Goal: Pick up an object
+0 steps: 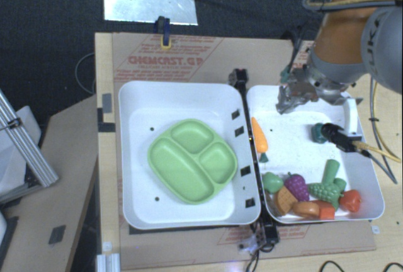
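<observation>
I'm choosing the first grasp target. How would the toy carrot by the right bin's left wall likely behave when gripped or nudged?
The carrot looks like smooth moulded plastic, so probably stiff, light and somewhat slippery. Its round, tapered shape suggests that it may roll or pivot if pushed. It lies close along the right bin wall, which could crowd one finger of the gripper.
</observation>
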